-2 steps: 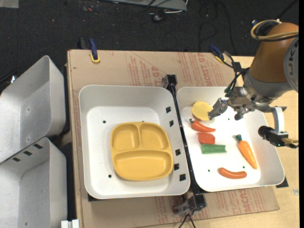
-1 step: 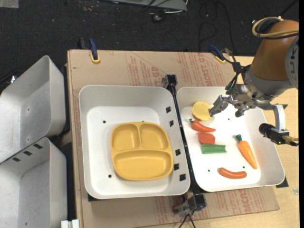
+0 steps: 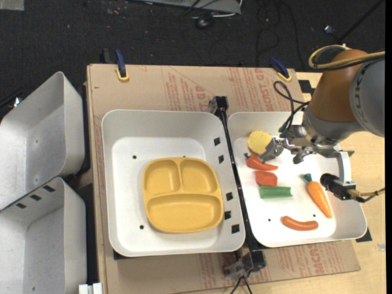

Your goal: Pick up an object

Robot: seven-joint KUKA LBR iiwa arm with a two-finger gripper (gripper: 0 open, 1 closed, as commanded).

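Near edge of the right shallow white plastic bin [image 3: 352, 228]: a smooth orange-red sausage-shaped toy [image 3: 299, 223], slightly curved, lying flat. Just above it a tapered orange plastic carrot with a green stub top [image 3: 318, 197], angled, and a flat green rectangular bar [image 3: 274, 192]. Next up, a blocky red-orange chunk [image 3: 266, 177] touching the bar, then a glossy red chili-shaped piece [image 3: 260, 163]. Furthest back, a rounded yellow lemon-like toy [image 3: 260, 141].

Left white bin [image 3: 116, 164] holds a matte yellow rounded-square plate with three moulded compartments [image 3: 182, 194], sitting flat mid-bin.

Both bins rest on a tan cardboard-covered bench [image 3: 165, 87] with red print.

The grey two-finger metal gripper [image 3: 286, 149] hangs over the far part of the right bin, just beside the yellow toy and above the chili piece. Fingers spread apart, nothing between them.
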